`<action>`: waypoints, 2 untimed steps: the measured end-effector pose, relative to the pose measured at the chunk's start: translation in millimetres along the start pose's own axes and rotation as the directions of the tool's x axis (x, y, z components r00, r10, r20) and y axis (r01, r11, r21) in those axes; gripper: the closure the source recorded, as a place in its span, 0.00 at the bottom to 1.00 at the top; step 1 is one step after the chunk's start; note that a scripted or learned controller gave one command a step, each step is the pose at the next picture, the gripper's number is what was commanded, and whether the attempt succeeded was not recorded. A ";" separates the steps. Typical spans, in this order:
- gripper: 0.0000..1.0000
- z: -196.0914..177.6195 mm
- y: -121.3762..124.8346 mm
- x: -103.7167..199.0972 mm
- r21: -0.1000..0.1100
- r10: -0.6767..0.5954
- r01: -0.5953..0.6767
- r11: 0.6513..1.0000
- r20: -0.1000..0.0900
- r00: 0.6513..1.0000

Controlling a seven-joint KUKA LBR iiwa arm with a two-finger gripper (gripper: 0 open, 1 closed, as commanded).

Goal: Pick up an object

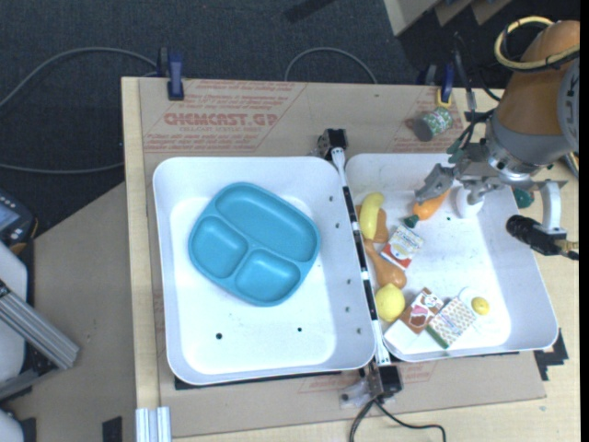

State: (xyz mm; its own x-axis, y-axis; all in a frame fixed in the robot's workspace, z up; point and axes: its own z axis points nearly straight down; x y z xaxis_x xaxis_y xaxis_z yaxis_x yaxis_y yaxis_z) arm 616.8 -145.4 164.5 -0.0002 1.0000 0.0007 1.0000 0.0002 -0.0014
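Note:
My gripper [449,194] hangs low over the back of the right bin [515,274], fingers apart and pointing down. A small orange carrot [426,209] with a green tip lies right at its left finger [432,190]; nothing shows between the fingers. Further left in the bin are a yellow fruit [371,215], a white and red packet [405,242] and an orange vegetable [391,267]. Near the front lie a lemon [390,302], a small carton [421,309], a patterned packet [451,320] and a little yellow ball [479,306].
The left bin [184,330] holds a blue divided plate [253,242]. A small grey-green object [433,122] lies on the bench behind the right bin. The arm's orange band [538,95] rises at the right, above bare bin floor.

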 end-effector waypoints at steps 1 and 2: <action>0.00 67.1 44.2 12.1 -0.003 -0.001 0.001 1.000 0.001 1.000; 0.00 80.2 -9.1 39.1 0.003 0.001 -0.001 1.000 -0.001 1.000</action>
State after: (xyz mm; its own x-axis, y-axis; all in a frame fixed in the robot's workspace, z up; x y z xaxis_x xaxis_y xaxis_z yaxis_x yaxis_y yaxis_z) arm 607.5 -106.2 84.4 0.0009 1.0000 0.0018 1.0000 -0.0009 -0.0041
